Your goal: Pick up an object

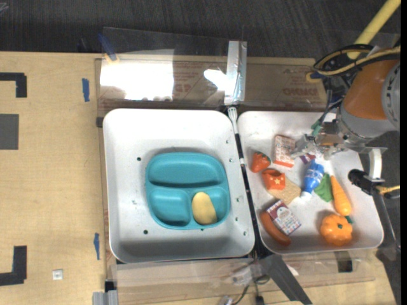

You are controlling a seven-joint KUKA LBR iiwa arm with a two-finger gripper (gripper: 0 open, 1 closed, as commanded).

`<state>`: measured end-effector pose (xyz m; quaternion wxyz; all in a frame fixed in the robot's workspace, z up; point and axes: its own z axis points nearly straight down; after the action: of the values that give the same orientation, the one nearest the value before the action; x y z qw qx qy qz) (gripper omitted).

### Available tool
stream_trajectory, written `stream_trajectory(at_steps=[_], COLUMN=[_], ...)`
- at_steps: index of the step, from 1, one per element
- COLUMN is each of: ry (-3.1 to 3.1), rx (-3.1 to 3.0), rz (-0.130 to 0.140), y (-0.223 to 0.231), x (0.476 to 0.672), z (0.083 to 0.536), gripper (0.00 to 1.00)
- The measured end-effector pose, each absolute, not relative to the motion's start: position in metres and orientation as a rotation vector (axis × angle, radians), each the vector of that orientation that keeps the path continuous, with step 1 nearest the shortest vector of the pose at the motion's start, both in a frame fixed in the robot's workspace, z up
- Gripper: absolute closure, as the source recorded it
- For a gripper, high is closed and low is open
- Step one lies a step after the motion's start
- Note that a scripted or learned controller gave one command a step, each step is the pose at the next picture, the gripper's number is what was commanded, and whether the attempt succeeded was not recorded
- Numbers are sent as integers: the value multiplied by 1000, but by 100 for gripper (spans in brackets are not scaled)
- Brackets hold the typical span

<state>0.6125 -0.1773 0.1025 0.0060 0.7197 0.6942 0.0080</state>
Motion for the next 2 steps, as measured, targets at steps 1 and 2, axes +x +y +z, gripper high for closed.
stream_trajectory(at_steps=[1, 2], ry=[2236, 2305], rx=[2200, 2130], rz=[4, 1], y=[-194, -221], x=[572, 567], z=[86, 149], gripper=[0, 0])
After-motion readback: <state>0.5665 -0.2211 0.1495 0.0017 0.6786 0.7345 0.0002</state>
